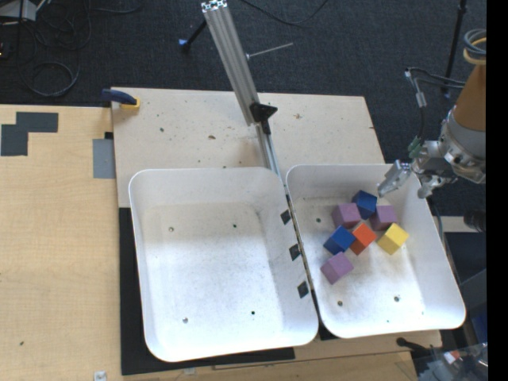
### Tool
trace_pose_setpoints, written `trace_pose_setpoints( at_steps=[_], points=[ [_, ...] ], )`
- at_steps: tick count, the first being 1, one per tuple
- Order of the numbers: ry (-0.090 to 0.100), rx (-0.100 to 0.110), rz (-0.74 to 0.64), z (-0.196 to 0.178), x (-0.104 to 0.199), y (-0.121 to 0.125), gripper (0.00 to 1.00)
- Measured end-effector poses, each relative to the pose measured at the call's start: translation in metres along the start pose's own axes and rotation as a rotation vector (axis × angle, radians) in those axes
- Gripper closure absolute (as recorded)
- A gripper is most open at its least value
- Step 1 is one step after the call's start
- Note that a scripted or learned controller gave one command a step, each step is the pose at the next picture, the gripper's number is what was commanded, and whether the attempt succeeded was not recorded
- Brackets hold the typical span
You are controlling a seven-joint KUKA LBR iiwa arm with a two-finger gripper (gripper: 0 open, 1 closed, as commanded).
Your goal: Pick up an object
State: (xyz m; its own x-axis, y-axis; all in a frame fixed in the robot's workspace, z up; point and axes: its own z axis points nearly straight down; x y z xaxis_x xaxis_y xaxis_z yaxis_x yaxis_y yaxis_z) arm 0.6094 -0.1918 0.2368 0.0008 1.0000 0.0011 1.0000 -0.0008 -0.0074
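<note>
Several small blocks lie clustered in the right bin (444, 292): a dark blue block (365, 203) at the top, a purple block (346, 214) left of it, another purple block (386, 216), an orange block (364, 236), a blue block (339, 240), a yellow block (392, 239) and a purple block (336, 267) lowest. My gripper (411, 178) hangs above the bin's upper right corner, up and right of the cluster. Its two fingers are spread apart with nothing between them.
The left bin (206, 268) sits beside the right one, with black clips along the shared wall. A slanted aluminium bar (238, 70) rises behind the bins. The wooden bench extends left and back. Cables lie on the dark floor.
</note>
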Motion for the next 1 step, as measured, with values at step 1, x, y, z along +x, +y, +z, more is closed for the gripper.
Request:
trace_pose_setpoints(
  at_steps=[1],
  points=[
    [0.001, 0.002, 0.001, 0.065, 0.0012, 0.0003, 0.0]
  ],
)
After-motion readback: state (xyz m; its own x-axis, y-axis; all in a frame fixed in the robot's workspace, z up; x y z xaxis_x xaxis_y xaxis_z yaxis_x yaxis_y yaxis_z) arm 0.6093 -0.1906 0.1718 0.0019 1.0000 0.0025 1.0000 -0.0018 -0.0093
